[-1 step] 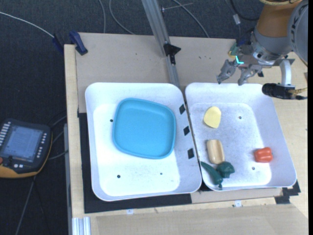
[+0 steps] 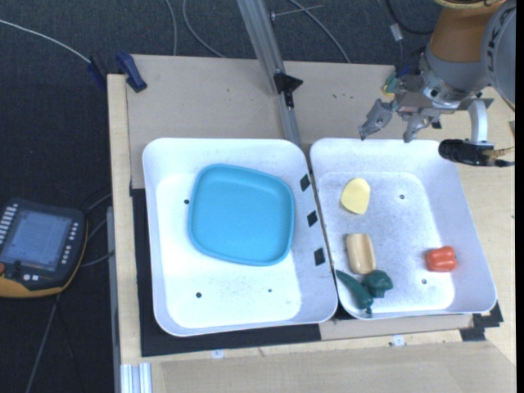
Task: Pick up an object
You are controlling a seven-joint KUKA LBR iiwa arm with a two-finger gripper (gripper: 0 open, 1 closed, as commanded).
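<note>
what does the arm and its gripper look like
The arm has a broad orange band above a grey, rounded wrist section. Below that sits a cluttered metal gripper with two thin silver fingers, small greenish fittings near its base and thin cables running along it. A black cylindrical part sticks out beside it.

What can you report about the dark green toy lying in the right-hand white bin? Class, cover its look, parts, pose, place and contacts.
The dark green toy looks like smooth moulded plastic: a rounded lump at its right end and a tapering piece running left and down. It lies flat at the near left corner of the right white bin, with the tapered end against the bin's rim. The tan bread-like block sits just above it, close or touching; I cannot tell which.
</note>
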